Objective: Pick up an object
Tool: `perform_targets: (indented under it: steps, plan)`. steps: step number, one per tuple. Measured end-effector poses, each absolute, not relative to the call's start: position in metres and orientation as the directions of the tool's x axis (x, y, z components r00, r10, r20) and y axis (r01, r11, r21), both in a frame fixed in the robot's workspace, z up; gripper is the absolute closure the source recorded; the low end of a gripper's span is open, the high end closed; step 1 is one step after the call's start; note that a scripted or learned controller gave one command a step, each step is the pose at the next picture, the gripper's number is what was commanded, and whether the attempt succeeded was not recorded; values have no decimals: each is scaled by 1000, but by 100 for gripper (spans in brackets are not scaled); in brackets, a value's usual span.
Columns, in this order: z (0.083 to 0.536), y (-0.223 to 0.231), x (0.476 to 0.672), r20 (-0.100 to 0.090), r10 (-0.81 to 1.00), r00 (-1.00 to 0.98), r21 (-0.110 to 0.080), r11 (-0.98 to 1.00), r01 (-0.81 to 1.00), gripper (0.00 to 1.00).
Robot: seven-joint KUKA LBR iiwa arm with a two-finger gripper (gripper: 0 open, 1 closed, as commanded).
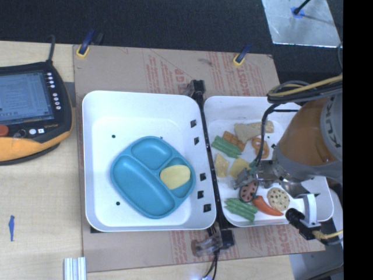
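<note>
Right bin [224, 111], near end: green bean [240, 208], red pepper [267, 206] and a dotted round cracker [278, 199] lie close together. Gripper [249, 182] sits low over a dark round piece [249, 190] just beyond them; jaw state cannot be told (wrist hides the tips). Farther in: yellow chunks [231, 167], green pod [227, 146], orange piece [233, 139], bread slice [250, 130]. Left bin [96, 107]: blue tray [140, 177] holding a yellow potato-like item [175, 176] in its right compartment. Far left, a pendant [32, 107].

Crowded food pieces [242, 167] in right bin [233, 105]; open floor around blue plate [151, 177].
</note>
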State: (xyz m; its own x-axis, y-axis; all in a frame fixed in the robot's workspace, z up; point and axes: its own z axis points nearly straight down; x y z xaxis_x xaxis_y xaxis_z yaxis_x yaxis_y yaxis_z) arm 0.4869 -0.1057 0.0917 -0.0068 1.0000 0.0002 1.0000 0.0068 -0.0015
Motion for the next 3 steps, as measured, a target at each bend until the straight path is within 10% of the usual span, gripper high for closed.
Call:
perform_targets:
  steps: [1, 2, 3]
  plan:
    - [92, -93, 525, 0, 1000, -7, 1, 7, 1000, 0]
    - [103, -95, 523, 1, 1000, -9, -2, 9, 1000, 100]
    - [102, -95, 523, 1, 1000, -10, -4, 10, 1000, 0]
